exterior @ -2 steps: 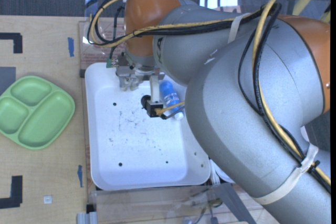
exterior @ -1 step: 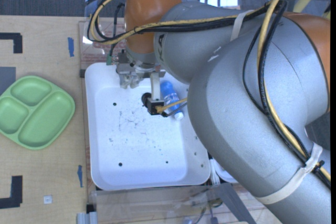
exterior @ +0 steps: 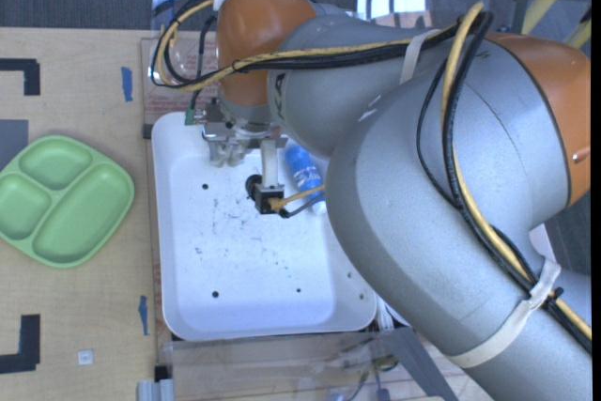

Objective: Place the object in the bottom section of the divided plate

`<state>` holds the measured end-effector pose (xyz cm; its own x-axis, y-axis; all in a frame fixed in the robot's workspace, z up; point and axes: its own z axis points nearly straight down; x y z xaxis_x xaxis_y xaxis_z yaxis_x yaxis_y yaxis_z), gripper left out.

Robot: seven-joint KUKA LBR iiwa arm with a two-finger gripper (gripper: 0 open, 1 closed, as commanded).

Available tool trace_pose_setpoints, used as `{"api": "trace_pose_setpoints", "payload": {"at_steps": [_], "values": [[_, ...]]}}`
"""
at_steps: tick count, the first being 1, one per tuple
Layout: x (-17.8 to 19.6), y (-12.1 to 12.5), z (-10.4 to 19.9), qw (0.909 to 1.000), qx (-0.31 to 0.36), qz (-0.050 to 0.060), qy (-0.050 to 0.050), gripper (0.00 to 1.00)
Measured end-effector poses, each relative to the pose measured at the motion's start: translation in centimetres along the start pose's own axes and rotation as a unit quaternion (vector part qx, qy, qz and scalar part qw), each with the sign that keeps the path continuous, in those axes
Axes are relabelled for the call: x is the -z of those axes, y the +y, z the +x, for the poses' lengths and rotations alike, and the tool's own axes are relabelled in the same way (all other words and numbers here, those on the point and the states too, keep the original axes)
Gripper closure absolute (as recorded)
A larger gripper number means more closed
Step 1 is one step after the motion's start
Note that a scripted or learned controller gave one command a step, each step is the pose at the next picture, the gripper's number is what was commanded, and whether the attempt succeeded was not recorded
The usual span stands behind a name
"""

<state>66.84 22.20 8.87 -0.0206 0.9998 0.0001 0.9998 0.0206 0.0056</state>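
Observation:
A green divided plate [exterior: 19, 235] lies on the wooden bench at the left, outside the bins. It has two small sections at the top and left and one large section [exterior: 83, 213] at the bottom right, with nothing in it. A blue and white object [exterior: 302, 169], maybe a small bottle, lies in the upper right of the white bin [exterior: 235, 296], partly hidden under the arm. My gripper [exterior: 246, 166] hangs below the orange wrist over the bin's upper part, just left of the blue object.
The thick grey arm covers the right of the view and the bin's right edge. Blue tape marks [exterior: 126, 82] and black markers [exterior: 23, 75] sit on the bench around the plate. The bin floor is scuffed with dark specks.

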Motion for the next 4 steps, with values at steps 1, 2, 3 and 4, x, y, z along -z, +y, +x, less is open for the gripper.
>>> {"api": "trace_pose_setpoints", "payload": {"at_steps": [1, 2, 3, 4], "values": [[1.1, 0.1, 0.0, 1.0, 0.001, -0.002, 0.0, 1.0], [2.2, 0.2, 0.0, 1.0, 0.001, -0.004, 0.0, 1.0], [0.0, 0.0, 0.0, 0.9867, -0.163, 0.001, 0.0, 1.0], [1.1, 0.0, 0.1, 0.9869, -0.161, 0.0, 0.0, 1.0]]}}
